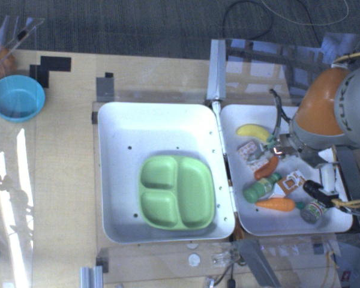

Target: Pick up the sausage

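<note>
The pincer [273, 150] hangs low in the right bin [342, 224], just above the upper end of the sausage [266, 167], and at this slant and size I cannot tell whether it is spread or pressed together, or whether it touches the sausage at all. The sausage lies near the middle of that bin, a short reddish-brown cylinder tilted on a diagonal, smooth and rounded at the ends. To do this step well, I judge the pincer should straddle the sausage across its narrow width, at its middle rather than its tip, and settle low enough that the rounded skin does not squirt out as it closes; a centred grip also keeps it clear of crowded neighbours. Just beside the sausage's upper end sits a small printed packet [248, 151], flat and probably crinkly, and beyond it a yellow banana [252, 131], curved and matte. Below the sausage a green bottle [261, 188] lies on its side, glossy, with an orange carrot [276, 206], tapered, just under it. A small tin can [312, 210] rests further right. The left bin [114, 161] holds a green divided tray [177, 192] of smooth moulded plastic, and a blue bowl [17, 97] stands well apart on the pale wooden surface [60, 209].
</note>
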Motion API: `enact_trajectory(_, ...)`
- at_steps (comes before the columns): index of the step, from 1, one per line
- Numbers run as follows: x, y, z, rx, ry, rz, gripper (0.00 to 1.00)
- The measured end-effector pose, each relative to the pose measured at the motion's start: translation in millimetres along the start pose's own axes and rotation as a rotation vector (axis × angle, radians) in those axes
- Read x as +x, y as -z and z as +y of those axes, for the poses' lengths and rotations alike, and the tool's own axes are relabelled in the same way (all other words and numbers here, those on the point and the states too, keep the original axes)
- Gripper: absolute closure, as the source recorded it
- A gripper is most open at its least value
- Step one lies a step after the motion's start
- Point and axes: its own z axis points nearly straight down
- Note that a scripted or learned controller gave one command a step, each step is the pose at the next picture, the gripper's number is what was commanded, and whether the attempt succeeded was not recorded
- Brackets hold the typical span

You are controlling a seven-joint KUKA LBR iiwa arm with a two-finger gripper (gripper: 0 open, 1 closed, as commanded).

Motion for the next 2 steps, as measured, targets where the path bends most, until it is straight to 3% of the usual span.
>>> enact_trajectory(1,1.9,12.7,4.2,-0.01,0.004,0.0,1.0)
enact_trajectory(2,1.8,12.6,4.2,-0.01,0.004,0.0,0.0)
